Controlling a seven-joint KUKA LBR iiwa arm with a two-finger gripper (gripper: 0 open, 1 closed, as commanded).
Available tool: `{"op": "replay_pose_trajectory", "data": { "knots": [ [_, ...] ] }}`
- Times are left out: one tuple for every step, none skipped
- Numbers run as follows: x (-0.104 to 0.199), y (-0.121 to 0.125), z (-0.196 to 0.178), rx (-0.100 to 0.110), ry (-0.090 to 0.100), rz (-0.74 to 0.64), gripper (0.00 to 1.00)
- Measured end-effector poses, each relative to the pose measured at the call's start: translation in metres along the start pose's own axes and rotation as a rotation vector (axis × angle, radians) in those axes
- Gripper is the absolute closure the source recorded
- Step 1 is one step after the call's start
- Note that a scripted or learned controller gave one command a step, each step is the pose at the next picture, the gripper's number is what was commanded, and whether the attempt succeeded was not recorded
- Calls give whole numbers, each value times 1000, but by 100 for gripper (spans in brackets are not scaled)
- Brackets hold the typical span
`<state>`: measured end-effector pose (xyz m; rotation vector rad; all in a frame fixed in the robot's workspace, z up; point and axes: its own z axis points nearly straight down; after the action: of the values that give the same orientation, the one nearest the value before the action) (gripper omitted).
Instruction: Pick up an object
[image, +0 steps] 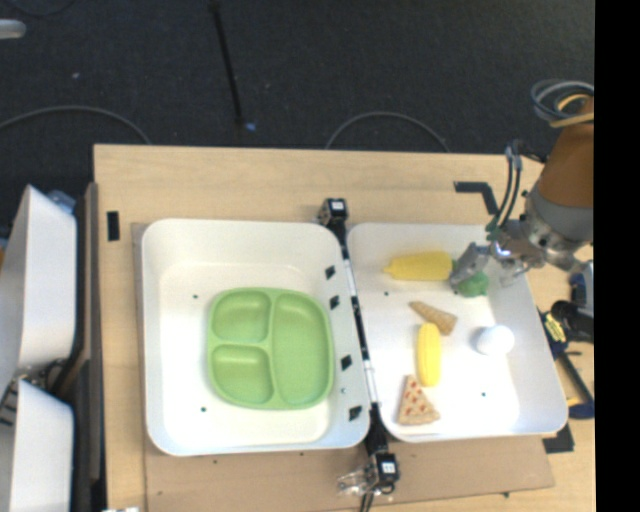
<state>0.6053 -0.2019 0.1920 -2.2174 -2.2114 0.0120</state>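
Note:
The right bin holds several small things. A yellow corn-like piece lies at the back, and a small green object sits just right of it. In the middle are a tan wedge, an upright yellow piece and a white ball. A pizza-slice toy lies at the front. My gripper reaches in from the right and sits right over the green object, touching or nearly touching it, partly hiding it.
The left bin carries a green divided plate. A black clamp ridge runs between the two bins. The arm's grey body and orange band stand over the right bin's back right corner.

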Motion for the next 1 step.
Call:
{"op": "replay_pose_trajectory", "data": {
  "knots": [
    [1, 3, -9, -14, -3, -4, 0]
  ]
}}
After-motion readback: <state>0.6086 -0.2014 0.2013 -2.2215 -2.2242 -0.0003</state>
